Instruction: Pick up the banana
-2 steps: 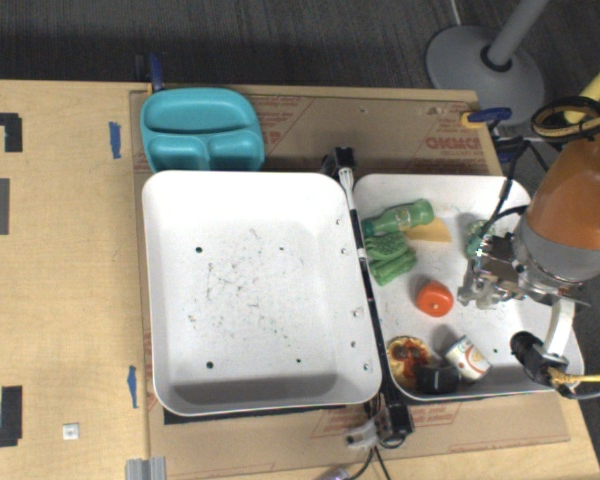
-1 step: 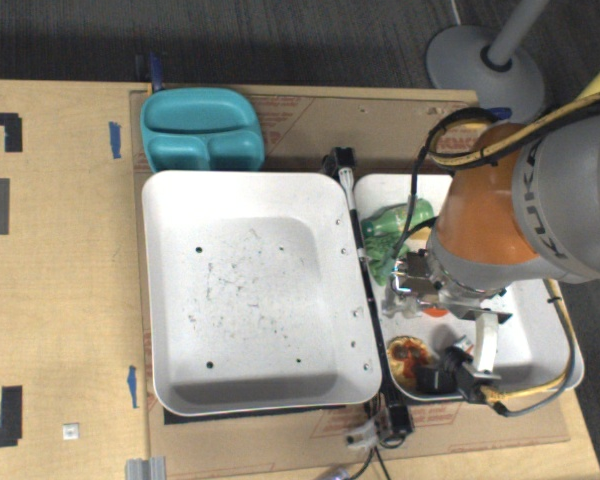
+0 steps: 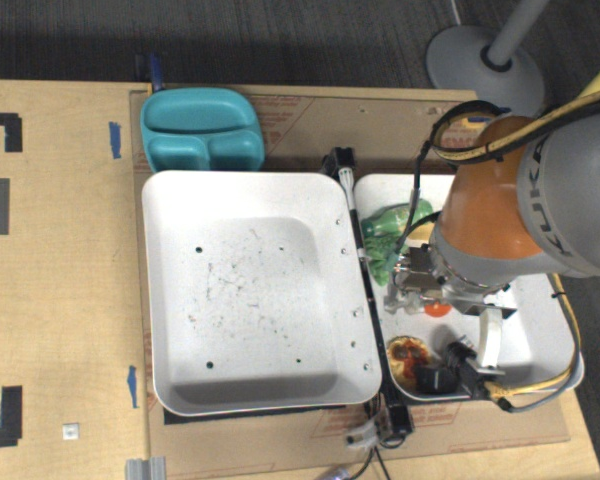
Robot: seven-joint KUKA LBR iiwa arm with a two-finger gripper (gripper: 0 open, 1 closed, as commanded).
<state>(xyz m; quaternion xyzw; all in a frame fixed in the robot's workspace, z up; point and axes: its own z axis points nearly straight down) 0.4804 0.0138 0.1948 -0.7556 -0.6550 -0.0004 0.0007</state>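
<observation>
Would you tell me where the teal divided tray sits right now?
The teal divided tray sits on the bench just beyond the left white bin's far edge, near its far-left corner.

Bright, even overhead light; soft shadows, slight blur.

Bench (image 3: 60, 298) with two white bins (image 3: 250, 288), teal tray (image 3: 202, 128)
</observation>
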